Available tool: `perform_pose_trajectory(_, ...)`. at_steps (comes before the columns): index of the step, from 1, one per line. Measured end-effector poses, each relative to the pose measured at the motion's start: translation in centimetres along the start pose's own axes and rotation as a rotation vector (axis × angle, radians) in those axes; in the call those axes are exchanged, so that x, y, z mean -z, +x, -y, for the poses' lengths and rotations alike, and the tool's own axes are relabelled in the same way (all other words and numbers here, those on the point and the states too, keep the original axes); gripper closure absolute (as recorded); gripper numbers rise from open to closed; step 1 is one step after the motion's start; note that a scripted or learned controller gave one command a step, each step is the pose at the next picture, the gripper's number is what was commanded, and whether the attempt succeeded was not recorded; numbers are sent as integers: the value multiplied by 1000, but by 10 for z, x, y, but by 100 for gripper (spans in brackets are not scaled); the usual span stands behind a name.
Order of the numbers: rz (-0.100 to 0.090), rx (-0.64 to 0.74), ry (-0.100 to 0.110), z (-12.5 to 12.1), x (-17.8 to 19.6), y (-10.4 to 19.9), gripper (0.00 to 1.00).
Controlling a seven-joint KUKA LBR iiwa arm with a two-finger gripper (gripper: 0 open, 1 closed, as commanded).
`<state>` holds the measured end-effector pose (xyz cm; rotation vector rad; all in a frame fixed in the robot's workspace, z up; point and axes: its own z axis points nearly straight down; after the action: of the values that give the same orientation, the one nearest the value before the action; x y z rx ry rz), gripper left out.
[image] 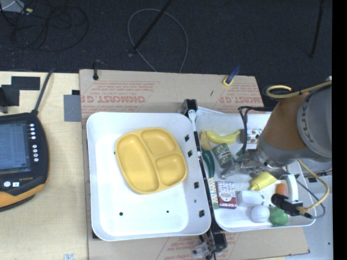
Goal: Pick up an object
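While you check the right bin (233, 227), log this:
arm (295, 131): low over the clutter, likely going for a pick
gripper (242, 161): beside green can (223, 154); grip state, cannot tell
banana (223, 137): just above can
yellow tray (151, 159): left of can, other bin

A cardboard sheet (162, 93) with red printed lettering lies under both bins. The left bin (105, 210) is a shallow white tray; it holds a yellow divided plate (152, 158) with three compartments (one large, two smaller), lying flat in the upper half of the bin. Two small dark spots mark the bin floor below the plate. Black clips (191, 108) sit along the seam between the two bins. A handheld control pendant (19, 156) with a screen and an orange-trimmed body rests at the left edge of the bench. Black cables (157, 23) trail over the dark floor beyond the bench. A small blue-and-yellow item (231, 76) lies at the upper right edge of the cardboard.
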<state>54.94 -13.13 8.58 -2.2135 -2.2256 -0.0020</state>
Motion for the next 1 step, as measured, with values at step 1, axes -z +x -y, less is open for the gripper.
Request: perform_pose_trajectory(1, -15, 8, 70, -84, 45, -1, 0)
